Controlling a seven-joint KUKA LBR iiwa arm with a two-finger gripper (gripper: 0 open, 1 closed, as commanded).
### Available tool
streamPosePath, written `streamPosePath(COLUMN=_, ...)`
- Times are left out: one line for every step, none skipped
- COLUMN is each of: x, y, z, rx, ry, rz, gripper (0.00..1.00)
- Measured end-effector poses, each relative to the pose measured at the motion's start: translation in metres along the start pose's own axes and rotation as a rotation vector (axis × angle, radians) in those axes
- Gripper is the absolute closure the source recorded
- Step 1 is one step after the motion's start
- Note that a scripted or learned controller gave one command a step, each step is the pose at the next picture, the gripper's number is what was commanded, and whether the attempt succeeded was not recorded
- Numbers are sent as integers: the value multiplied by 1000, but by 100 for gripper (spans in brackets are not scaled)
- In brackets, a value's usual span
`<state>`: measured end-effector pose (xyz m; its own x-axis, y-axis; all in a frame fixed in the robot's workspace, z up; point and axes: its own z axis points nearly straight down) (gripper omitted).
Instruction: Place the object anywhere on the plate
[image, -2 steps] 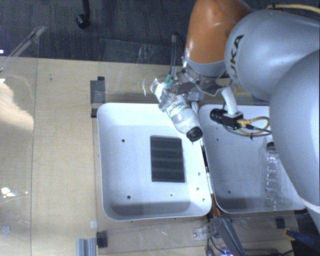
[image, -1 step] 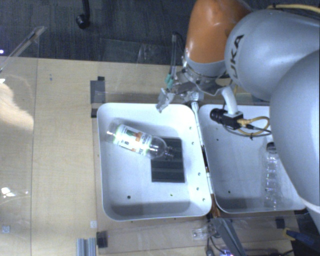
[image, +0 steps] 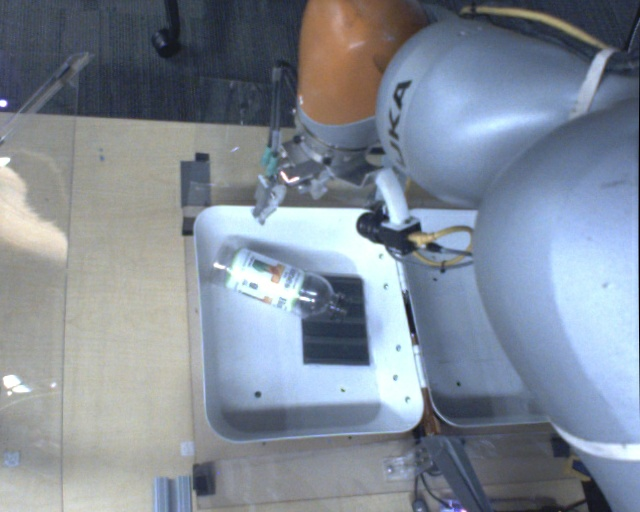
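A: Bottle (image: 275, 282) first. Clear plastic, white and green label, lying on its side in the left bin (image: 215, 330). Its bottom end points toward the bin's far-left corner, its cap end toward the middle.

B: And the plate?

A: Plate (image: 337, 336) is a dark square slab, flat on the bin floor, a little right of centre. The bottle's neck and cap reach over the plate's upper-left corner; the body lies on bare white floor. Whether the cap rests on the plate or just above it, hard to say.

B: Hand position?

A: Hand (image: 266, 205) hangs at the bin's far rim, near its left corner, tips pointing down. Apart from the bottle, nothing between the fingers.

B: Fingers apart or together?

A: Cannot tell. The tips are small and blurred against the rim from this angle.

B: Arm?

A: Arm (image: 520, 200) comes in from the right, grey casing large in the foreground, orange band (image: 345, 60) above the wrist. It hides most of the right bin (image: 455, 330). A black connector with yellow cable (image: 415, 238) sits at the join between the two bins.

B: Surroundings?

A: Table (image: 120, 300) is pale wood.
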<state>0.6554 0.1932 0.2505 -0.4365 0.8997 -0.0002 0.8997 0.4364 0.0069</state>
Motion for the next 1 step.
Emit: streamPosePath(x=-26, y=4, z=-53, rx=-1, ry=-1, rz=-140, gripper=0)
